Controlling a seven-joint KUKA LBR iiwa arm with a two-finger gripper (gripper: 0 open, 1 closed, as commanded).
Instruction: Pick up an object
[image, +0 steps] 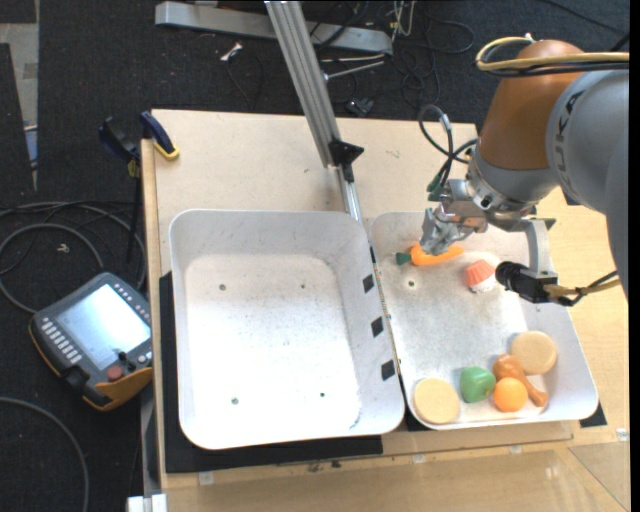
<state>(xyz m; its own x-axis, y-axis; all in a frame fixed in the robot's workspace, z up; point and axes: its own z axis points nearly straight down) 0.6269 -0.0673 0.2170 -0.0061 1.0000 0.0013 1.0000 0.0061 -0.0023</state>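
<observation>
One claw (437, 240) descends on a toy carrot (436, 257) in the right bin (440, 315), upper right of frame.
Its finger spacing cannot be told; judged mid-approach, the next move calls for closing and lifting.

A single fixed camera looks down at a slant from above the pale wooden tabletop (260, 160), far enough off to take in both shallow white plastic bins (270, 320). The grey arm with its orange band (560, 110) enters at the frame's right, over the tabletop's far right corner.
</observation>
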